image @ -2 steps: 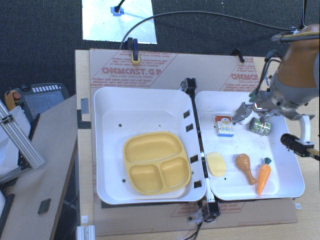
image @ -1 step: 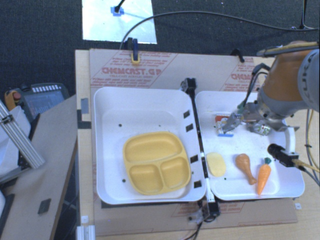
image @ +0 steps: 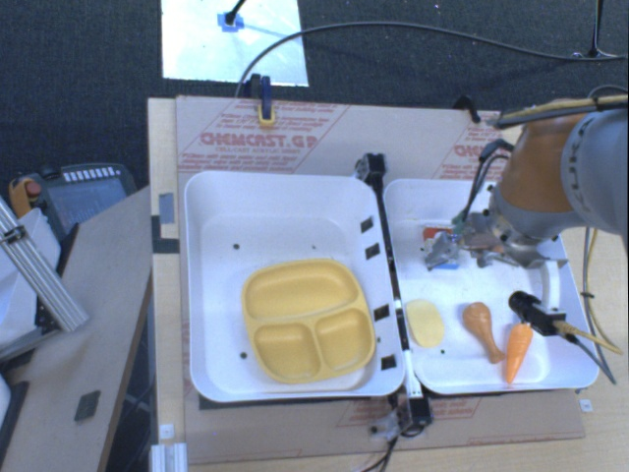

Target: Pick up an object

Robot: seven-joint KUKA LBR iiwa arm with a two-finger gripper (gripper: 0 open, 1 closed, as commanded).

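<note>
My gripper (image: 441, 256) hangs low over the back left part of the right bin (image: 570, 367), with the grey arm and its orange band (image: 536, 170) reaching in from the right. A small red and blue thing (image: 433, 233) shows right beside the gripper's tip; whether it is held is unclear. Nearer the front of the same bin lie a pale yellow disc (image: 426, 323), a brown drumstick (image: 480, 328) and an orange carrot (image: 516, 352), all apart from the gripper.
The left bin (image: 211, 214) holds a yellow divided plate (image: 307, 318) towards its front. A black clip strip (image: 383, 254) runs along the seam between the two bins. A grey device (image: 84, 200) and a metal rail (image: 39, 273) lie off the bench to the left.
</note>
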